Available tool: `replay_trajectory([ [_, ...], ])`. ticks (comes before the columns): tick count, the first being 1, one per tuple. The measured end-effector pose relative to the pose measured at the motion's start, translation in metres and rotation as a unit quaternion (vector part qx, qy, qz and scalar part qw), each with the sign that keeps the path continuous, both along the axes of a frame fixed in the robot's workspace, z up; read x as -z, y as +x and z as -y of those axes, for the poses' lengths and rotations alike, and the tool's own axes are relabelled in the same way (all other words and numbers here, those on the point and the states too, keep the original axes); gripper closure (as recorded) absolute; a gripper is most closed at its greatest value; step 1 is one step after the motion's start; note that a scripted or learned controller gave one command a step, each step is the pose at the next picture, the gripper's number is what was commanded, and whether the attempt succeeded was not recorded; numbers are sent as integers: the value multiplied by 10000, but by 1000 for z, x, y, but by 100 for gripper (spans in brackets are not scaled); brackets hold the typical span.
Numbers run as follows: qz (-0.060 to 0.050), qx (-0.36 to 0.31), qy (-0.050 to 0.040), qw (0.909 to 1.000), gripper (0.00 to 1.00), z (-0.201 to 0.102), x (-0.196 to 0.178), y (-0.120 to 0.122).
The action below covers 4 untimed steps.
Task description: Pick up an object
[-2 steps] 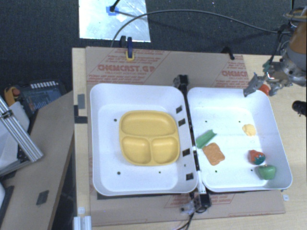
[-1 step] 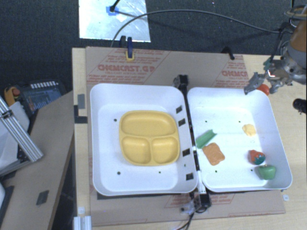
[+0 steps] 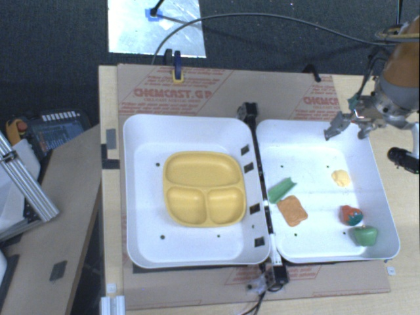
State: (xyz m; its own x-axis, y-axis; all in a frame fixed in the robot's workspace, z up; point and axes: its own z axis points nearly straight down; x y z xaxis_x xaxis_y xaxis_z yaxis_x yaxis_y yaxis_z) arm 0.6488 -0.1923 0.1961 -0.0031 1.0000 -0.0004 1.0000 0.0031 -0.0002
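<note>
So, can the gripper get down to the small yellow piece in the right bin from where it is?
Probably yes. The gripper hangs above the right bin's far corner, and the yellow piece lies alone on bare floor, apart from the other items, nothing over it.

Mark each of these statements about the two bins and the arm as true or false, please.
1. The yellow tray lies in the left bin. True.
2. The gripper holds the green block. False: it hangs above the right bin's far edge, and nothing shows between the jaws.
3. The orange piece lies beside the green block. True.
4. The right bin holds only one object. False: several small objects lie there.
</note>
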Motion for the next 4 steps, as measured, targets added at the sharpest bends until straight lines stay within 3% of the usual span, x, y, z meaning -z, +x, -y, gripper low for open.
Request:
replay_trajectory([
  [2, -4, -17, 2, 10000, 0, -8, 108, 7],
  [3, 34, -27, -10, 10000, 100, -7, 93, 9],
  [4, 47, -2, -13, 10000, 100, 1, 31, 13],
])
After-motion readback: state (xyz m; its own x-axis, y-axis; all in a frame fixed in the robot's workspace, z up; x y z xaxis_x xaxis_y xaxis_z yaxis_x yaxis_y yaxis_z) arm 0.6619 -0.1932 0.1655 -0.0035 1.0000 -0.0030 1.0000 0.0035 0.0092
